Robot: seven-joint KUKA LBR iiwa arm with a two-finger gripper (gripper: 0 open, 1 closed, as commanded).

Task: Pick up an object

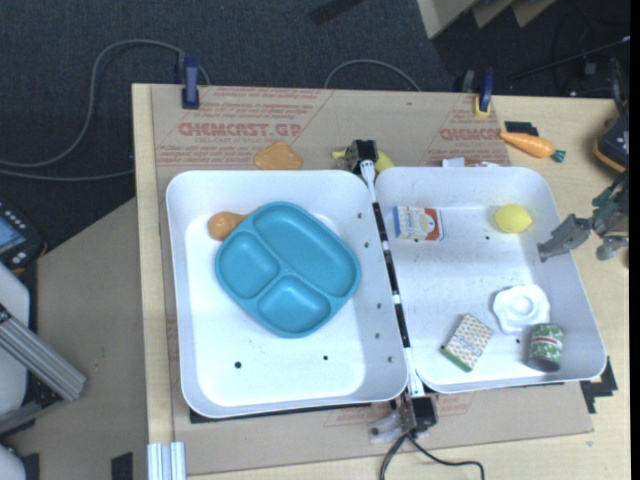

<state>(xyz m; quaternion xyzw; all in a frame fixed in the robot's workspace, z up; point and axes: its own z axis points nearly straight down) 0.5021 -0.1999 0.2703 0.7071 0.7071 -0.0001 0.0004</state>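
Two shallow white plastic bins with rounded corners sit side by side on a pale wooden bench. The left bin holds a smooth blue plastic divided plate with three moulded compartments, lying flat near the bin's centre. A small rounded orange object peeks out from under the plate's upper left edge, touching it.

The right bin holds five smaller things, well spread. A small white carton with a red and blue label lies near the upper left. A yellow rounded lemon-like object rests near the upper right. Lower down sits a white glossy round lid-like piece, and just below it a short cylindrical can with a green patterned label, close to the bin's lower right wall. To their left lies a flat rectangular packet with a speckled green and tan print, tilted diagonally.

The grey metal gripper reaches in from the right, over the right bin's right rim, apart from every object. Whether it is open or closed cannot be made out; nothing visible sits in it.

On the bench beyond the bins lie an orange carrot-shaped toy and a flat orange piece
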